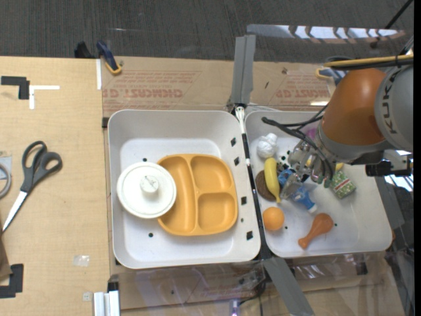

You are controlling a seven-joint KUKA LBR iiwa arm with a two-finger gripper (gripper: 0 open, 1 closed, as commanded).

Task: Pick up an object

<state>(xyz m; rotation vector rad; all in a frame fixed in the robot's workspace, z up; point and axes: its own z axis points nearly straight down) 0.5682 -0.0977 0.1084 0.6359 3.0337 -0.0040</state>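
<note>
The grey arm with its orange band reaches in from three o'clock and hangs its metal end effector (pixel 308 166) low over the middle of the right-hand shallow white bin (pixel 368 232); whether it is open, closed or gripping anything I cannot tell, since the wrist and the clutter under it hide the tips. No object is named by the task, so any piece in this bin would serve, and the nearest candidates crowd just beside the end effector: a yellow plastic banana (pixel 272 178) at about nine o'clock from it, its long axis running roughly twelve to six and lying against a dark brown round piece (pixel 263 186), and a blue and white plastic item (pixel 299 196) at about seven o'clock, almost beneath it. Further off, an orange ball-shaped fruit (pixel 273 218) sits at seven o'clock, a tan toy drumstick (pixel 317 231) at six o'clock with its long axis slanting from one to seven o'clock, a white crumpled lump (pixel 266 146) at ten o'clock and a small green patterned carton (pixel 343 185) at four o'clock. The left-hand white bin (pixel 118 242) holds a yellow three-section plastic tray (pixel 210 203) with a white round lidded bowl (pixel 147 189) resting on the tray's nine o'clock edge. Black-handled scissors (pixel 33 170) lie on the wooden worktop (pixel 59 242), well apart from both bins
</note>
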